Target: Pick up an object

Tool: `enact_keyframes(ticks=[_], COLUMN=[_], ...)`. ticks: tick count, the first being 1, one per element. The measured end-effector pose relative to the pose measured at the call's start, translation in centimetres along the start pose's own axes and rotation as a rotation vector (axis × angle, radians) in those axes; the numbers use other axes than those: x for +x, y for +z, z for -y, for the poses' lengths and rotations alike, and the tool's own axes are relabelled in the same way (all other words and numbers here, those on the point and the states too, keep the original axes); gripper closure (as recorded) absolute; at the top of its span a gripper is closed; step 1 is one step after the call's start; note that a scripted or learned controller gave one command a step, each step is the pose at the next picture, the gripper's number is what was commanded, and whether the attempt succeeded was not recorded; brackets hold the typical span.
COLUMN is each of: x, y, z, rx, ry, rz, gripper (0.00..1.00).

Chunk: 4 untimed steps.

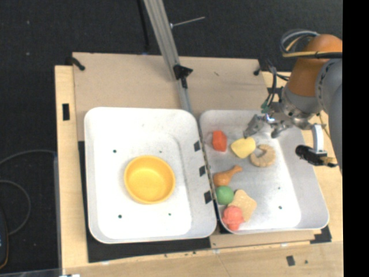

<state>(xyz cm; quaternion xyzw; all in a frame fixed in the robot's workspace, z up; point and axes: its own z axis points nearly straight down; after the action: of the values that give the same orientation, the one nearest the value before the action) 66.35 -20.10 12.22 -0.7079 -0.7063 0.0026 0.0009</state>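
My gripper [264, 127] hangs over the back of the right bin [300, 206], its two fingers spread apart with nothing between them. Just below it lie a yellow piece [243, 148] and a tan ring-shaped piece [264, 156]. To their left sits an orange-red piece [219, 141]. Nearer the front are an orange drumstick shape [226, 175], a green ball [225, 195], a tan cracker shape [245, 203] and a pink-red ball [233, 217].
A yellow bowl [150, 179] sits in the left bin [109, 131]. A slanted metal pole [164, 39] rises from behind the bins' shared edge. The arm's orange band [308, 62] and grey body stand at the right.
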Motion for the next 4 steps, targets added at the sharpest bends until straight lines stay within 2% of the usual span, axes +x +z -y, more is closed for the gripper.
enact_keyframes(ticks=[1, 3, 4], x=[-0.1, 0.6, 0.5], y=[-1.6, -12.0, -14.6], z=[-0.2, -1.9, -1.9], rx=[-0.011, -0.014, -0.010], ry=[-0.001, -0.006, -0.007], rz=[0.003, 0.000, -0.001], gripper=[1.00, 1.00, 1.00])
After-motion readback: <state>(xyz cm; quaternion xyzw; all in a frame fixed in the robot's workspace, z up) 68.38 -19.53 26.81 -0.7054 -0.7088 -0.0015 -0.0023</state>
